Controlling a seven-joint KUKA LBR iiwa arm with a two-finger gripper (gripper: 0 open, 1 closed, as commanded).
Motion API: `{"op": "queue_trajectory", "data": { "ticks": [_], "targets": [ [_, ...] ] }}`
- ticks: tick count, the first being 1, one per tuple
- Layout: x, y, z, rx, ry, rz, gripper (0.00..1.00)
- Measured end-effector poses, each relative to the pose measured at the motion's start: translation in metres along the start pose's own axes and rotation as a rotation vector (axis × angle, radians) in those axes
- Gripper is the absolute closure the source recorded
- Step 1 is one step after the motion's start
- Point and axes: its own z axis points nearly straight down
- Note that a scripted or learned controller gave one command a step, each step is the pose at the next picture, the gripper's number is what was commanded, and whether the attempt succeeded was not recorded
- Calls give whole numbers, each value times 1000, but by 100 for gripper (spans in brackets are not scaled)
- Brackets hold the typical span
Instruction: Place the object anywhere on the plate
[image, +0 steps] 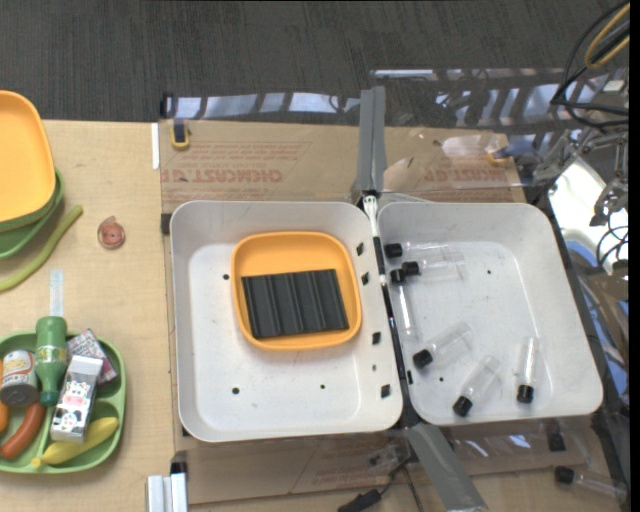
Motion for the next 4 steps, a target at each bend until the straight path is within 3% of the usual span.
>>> {"op": "queue_trajectory", "data": {
  "ticks": [1, 2, 3, 4],
  "targets": [
    [0, 0, -21, -1, 0, -365, 0],
    [-4, 5, 36, -5, -1, -694, 0],
    [0, 1, 42, -5, -2, -1028, 0],
    [-10, 10, 8, -4, -3, -1311, 0]
  ]
}}
